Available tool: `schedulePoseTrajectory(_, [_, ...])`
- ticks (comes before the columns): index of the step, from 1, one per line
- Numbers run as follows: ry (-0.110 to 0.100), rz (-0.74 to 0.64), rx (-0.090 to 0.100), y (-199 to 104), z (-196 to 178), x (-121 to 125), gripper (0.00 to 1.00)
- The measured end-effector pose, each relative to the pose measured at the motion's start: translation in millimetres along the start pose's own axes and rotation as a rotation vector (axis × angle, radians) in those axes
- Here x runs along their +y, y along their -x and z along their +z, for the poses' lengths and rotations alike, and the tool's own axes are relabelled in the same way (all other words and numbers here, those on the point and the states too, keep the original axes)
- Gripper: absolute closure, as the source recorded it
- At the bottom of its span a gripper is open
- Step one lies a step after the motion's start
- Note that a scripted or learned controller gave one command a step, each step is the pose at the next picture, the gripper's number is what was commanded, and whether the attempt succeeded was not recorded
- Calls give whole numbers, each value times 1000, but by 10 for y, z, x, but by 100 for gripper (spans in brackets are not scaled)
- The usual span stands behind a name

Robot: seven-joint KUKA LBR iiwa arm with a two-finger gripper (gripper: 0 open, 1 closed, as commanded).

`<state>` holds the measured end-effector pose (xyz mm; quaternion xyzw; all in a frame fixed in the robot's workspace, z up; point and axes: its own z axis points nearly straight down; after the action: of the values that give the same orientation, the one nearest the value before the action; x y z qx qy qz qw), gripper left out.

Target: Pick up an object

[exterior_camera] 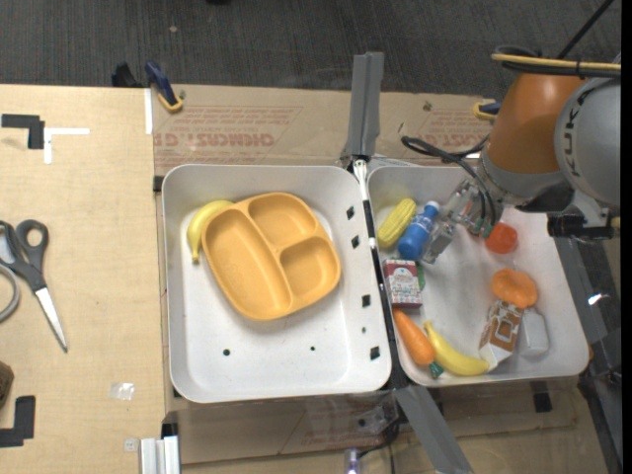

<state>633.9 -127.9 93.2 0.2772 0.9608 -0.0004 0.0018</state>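
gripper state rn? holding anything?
Gripper: low in the right bin, next to the blue bottle. Open or shut cannot be told, and nothing is visibly held.

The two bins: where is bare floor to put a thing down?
Left bin: a bare strip below the orange plate. Right bin: a small patch between the red carton and the orange ball. Its left wall and lower edge are crowded.

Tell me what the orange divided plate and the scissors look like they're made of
The orange divided plate looks like moulded plastic: uniform colour, soft sheen, rounded compartment ridges. The scissors on the wooden bench seem to have metal blades, pale and reflective, with grey handle loops that are probably plastic, though the finish is hard to judge from here.
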Motion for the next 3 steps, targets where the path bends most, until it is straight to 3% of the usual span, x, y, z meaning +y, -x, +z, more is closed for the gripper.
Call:
schedulePoseTrajectory(1, [-6,43,1,-45,-34,342,0])
schedulePoseTrajectory(2, [1,-31,-3,211,-236,-210,0])
schedulePoseTrajectory(3, [-1,-42,2,-351,13,-787,0])
